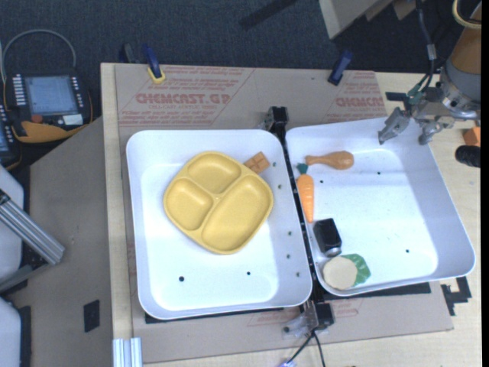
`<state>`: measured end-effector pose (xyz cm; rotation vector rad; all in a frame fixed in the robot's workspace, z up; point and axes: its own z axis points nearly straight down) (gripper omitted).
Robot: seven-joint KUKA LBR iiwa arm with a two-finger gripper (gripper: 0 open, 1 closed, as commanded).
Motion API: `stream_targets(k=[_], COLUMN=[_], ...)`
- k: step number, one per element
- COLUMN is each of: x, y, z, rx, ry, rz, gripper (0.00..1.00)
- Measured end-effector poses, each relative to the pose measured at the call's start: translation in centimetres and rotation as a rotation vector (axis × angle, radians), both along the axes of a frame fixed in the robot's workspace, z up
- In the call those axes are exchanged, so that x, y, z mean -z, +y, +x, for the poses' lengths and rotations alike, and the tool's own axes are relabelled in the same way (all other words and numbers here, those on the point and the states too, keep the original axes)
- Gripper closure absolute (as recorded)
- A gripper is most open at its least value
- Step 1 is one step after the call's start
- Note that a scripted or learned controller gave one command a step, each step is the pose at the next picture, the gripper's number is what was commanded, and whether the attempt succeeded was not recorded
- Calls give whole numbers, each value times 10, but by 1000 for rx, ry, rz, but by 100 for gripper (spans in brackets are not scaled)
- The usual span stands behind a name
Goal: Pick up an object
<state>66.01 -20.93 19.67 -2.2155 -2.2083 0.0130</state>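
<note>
Carrot [306, 196] lies in right bin [428, 205]; yellow plate [218, 202] fills left bin [153, 274].

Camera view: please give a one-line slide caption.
Open two-finger gripper above right white bin; yellow divided plastic plate in left white bin.

Two bins sit side by side on the bench. In the left bin [145, 228], a divided plate [218, 202] lies near the centre, with a small block [257, 162] touching its far right edge. In the right bin [428, 228], a drumstick-shaped toy [331, 160] lies at the far left. A carrot [306, 196] lies just in front of it, along the left wall. Nearer still lie a small box [328, 235], then a round disc [341, 272] in the near left corner. My gripper [412, 126] hangs over the far right edge of the right bin.
</note>
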Motion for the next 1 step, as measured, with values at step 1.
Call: stream_targets(k=[1], x=[-9], y=[0], z=[3], rx=[-3], ry=[-15], rz=[-4], gripper=[0])
